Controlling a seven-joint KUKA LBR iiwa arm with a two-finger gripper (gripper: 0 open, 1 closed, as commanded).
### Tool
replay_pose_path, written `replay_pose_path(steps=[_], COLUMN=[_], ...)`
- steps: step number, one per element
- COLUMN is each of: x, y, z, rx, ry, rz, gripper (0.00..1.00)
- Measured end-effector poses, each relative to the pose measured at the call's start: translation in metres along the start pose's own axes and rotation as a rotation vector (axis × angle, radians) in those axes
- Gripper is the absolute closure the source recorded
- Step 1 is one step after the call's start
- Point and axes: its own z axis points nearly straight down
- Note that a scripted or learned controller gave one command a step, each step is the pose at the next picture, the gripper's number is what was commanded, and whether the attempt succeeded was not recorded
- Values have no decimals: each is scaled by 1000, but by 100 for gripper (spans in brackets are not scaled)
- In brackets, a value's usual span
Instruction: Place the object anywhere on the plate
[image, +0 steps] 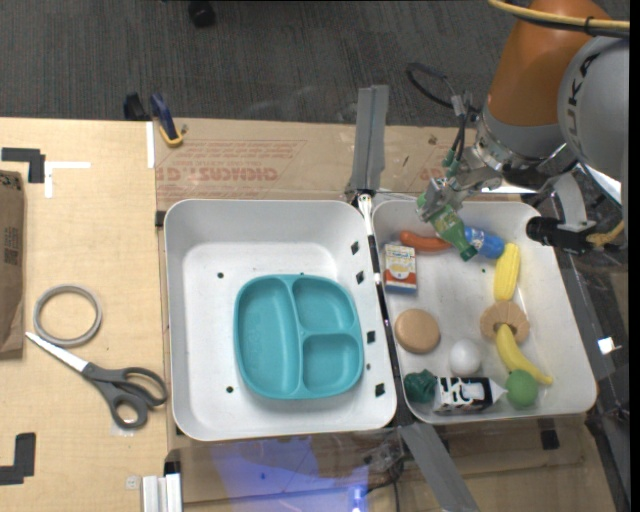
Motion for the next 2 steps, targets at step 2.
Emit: replay_pose_path(steps=[2], x=[130], y=[-84], z=[-11], rx=[0], ry=[1], rz=[48], gripper=[100])
